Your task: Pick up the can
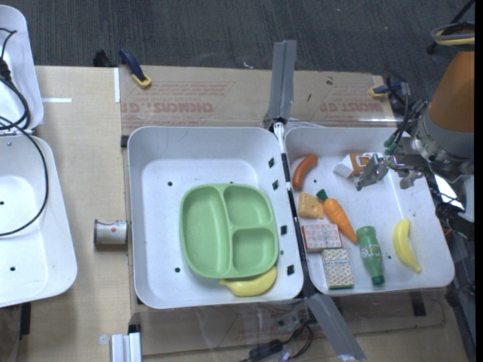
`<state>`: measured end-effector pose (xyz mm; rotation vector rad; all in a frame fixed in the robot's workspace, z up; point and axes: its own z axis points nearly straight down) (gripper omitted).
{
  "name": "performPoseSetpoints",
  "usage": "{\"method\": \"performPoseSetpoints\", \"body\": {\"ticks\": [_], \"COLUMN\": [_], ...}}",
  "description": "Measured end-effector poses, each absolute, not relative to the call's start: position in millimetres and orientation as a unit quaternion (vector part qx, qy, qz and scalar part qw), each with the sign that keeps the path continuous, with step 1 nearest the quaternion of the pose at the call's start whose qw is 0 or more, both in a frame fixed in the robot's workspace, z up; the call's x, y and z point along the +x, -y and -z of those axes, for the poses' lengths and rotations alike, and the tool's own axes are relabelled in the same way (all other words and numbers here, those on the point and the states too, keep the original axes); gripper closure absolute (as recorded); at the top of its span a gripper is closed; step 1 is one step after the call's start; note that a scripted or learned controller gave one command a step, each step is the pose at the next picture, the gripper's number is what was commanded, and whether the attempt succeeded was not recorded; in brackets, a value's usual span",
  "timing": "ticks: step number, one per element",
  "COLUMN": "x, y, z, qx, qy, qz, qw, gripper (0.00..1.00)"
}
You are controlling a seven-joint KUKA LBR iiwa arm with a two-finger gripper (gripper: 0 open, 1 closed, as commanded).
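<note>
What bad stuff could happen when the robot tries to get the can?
1. The can lies on its side on the bench outside the left bin, far from the hand; it may be out of reach.
2. Lying down, it could roll away when touched.
3. The hand hovers over the crowded right bin, so it might bump the carrot.

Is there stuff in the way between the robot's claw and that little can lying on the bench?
Yes. The gripper sits over the right bin, while the can lies on the bench outside the left bin, on its far side. Both bins, their raised walls and the green divided plate lie between them.
</note>
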<state>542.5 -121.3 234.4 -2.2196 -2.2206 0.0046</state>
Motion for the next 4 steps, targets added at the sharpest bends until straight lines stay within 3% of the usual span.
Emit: {"method": "performPoseSetpoints", "body": {"ticks": [1,2,3,4], "x": [585.6,591.6,652.7,656.3], "y": [155,141,163,194], "z": [-126,-91,-93,-91], "qx": [-0.777,-0.670,-0.690,-0.726], "qy": [0.630,0.742,0.724,0.687], "qz": [-0.0012,-0.0009,-0.0073,-0.0016], "qw": [0.001,0.001,0.021,0.035], "gripper": [0.00,0.00,0.00,0.00]}}
